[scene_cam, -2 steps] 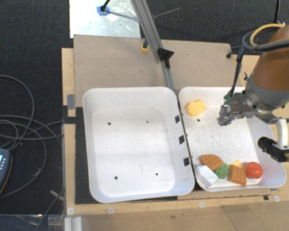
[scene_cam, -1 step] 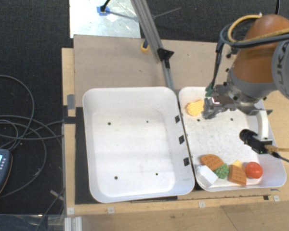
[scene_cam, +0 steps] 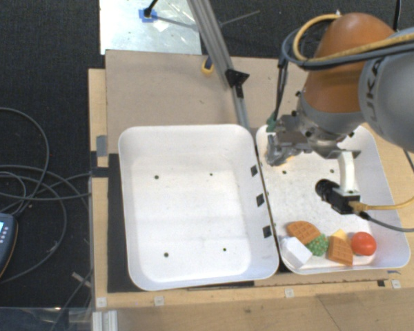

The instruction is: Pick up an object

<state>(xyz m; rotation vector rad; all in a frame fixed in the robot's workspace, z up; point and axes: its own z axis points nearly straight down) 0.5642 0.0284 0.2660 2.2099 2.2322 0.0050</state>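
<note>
Gripper [scene_cam: 277, 150] sits over the upper-left corner of the right bin [scene_cam: 390, 185], just beside the divider edge between the two bins. Can't tell how it's set from this angle; the wrist housing covers too much. Nothing visibly in its hold.

Arm [scene_cam: 372, 74] comes in from the right, orange band bulking over the bin's top half. That posture puts the tool well apart from anything pickable, so I'd read this as a staging or transit pose, not a grasp attempt.

Left bin [scene_cam: 186, 205] has bare floor with a few dark specks, so it looks like the drop side.

Right bin carries all the candidates, bunched along its near rim, probably slid or dropped into that corner. Largest to smallest:
- orange-brown bread-like piece [scene_cam: 303, 230], leftmost of the upper row
- white block [scene_cam: 296, 252], near the divider, touching the rim area
- waffle-like wedge [scene_cam: 340, 251], between the green and the red
- red tomato-like ball [scene_cam: 363, 243], rightmost
- green leafy piece [scene_cam: 319, 244], wedged between bread piece and wedge
- small yellow wedge [scene_cam: 339, 235], tucked just behind the waffle piece

Cluster is tight, items touching. My guess: the red ball is the easiest target, since it has an open side.
</note>
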